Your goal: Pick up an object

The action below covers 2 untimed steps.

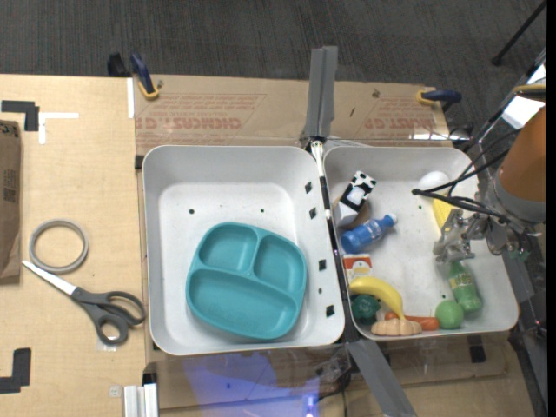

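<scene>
The right bin (408,155) holds several small objects: a black-and-white toy (357,190), a blue bottle (368,231), a banana (380,291), a green bottle (463,287), a green ball (449,314), a carrot-like piece (408,324) and a white round object (432,182). My gripper (453,243) hangs over the right side of this bin, just above the top of the green bottle and beside a yellow item (444,212). Nothing shows between its fingers.
The left bin (174,181) holds a teal divided plate (248,279). Scissors (94,304) and a tape ring (58,245) lie on the bench at the left. Black cables (452,198) run from the arm across the right bin's far corner.
</scene>
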### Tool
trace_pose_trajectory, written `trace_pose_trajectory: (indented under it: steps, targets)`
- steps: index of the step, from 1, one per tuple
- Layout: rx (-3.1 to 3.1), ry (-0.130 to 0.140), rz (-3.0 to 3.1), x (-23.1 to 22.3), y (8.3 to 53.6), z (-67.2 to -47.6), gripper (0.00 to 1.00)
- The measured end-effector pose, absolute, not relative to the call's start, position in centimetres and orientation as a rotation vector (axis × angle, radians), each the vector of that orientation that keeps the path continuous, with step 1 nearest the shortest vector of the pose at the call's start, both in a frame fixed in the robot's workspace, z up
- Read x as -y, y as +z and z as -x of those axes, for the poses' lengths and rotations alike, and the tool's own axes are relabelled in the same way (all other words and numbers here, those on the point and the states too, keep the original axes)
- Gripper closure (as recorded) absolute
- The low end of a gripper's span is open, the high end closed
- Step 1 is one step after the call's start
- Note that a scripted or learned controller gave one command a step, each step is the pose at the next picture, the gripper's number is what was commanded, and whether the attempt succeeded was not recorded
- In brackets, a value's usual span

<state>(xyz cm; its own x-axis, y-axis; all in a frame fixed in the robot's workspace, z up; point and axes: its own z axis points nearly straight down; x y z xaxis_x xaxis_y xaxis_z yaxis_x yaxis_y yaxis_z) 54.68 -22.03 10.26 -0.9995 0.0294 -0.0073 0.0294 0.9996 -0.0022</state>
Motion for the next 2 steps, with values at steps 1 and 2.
trace_pose_trajectory:
  steps: [1,2]
  targets:
    - [-3.134,-0.003,-0.046,22.0,10.3,-54.7,0.0]
    - [-3.132,0.0,-0.167,22.1,9.2,-56.3,0.0]
